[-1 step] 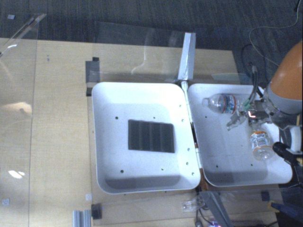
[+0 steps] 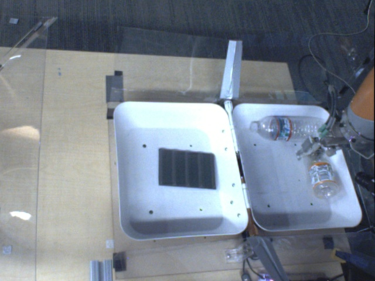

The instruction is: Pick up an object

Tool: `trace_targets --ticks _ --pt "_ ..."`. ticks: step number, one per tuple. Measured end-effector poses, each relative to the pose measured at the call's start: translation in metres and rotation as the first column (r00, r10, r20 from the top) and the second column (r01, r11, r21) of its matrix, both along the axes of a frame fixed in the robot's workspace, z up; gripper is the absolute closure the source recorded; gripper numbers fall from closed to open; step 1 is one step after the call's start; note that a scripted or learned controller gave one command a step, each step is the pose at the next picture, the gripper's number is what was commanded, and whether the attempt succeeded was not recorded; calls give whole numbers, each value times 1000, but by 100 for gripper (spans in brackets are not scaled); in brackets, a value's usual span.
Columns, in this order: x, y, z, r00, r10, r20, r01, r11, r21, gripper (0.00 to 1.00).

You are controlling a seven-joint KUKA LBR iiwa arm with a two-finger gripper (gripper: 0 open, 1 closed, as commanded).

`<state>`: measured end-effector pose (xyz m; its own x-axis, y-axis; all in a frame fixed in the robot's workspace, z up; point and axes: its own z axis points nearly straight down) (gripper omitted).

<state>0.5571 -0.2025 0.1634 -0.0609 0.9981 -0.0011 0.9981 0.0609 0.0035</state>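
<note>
In the right bin a clear plastic bottle with a blue and red label lies on its side near the back wall. A smaller clear bottle with an orange label lies near the right wall. My gripper hangs between the two bottles, just above the small one's cap end. It is open, with nothing between its fingers. The grey arm with its orange band comes in over the bin's right rim.
The left bin holds a flat dark ridged rectangle at its middle. A metal post stands behind the gap between the bins. Cables hang at the back right.
</note>
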Motion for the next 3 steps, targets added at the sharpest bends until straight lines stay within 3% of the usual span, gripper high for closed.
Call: trace_targets --ticks 1,2,3 --pt "17 -3 -37 991 126 39 -125 992 -17 0" --pt "44 2 -51 964 260 50 -260 966 -21 0" --pt "85 -3 -58 944 330 -7 -330 944 8 0"
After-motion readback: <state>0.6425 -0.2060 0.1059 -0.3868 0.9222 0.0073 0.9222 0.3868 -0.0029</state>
